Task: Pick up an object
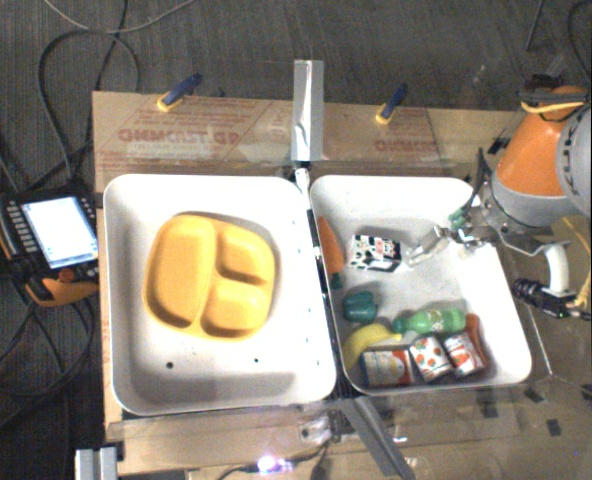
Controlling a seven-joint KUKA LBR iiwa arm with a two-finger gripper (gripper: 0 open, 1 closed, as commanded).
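The right bin (496,298) holds several objects. A black and white carton (375,252) lies near its middle back, with an orange carrot (326,245) along the left wall. A dark green pepper (359,305), a yellow banana (364,340), a green bottle (431,321) and red-labelled cans (446,356) crowd the front. My gripper (433,243) hangs low over the bin's back right part. It is just right of the carton and apart from it. Nothing shows in its grasp.
The left bin (126,298) carries a yellow compartment tray (212,274). A metal divider post (307,108) rises behind the bins. A handheld screen unit (54,233) sits off the bench at left. The arm's orange band (538,163) is at the right edge.
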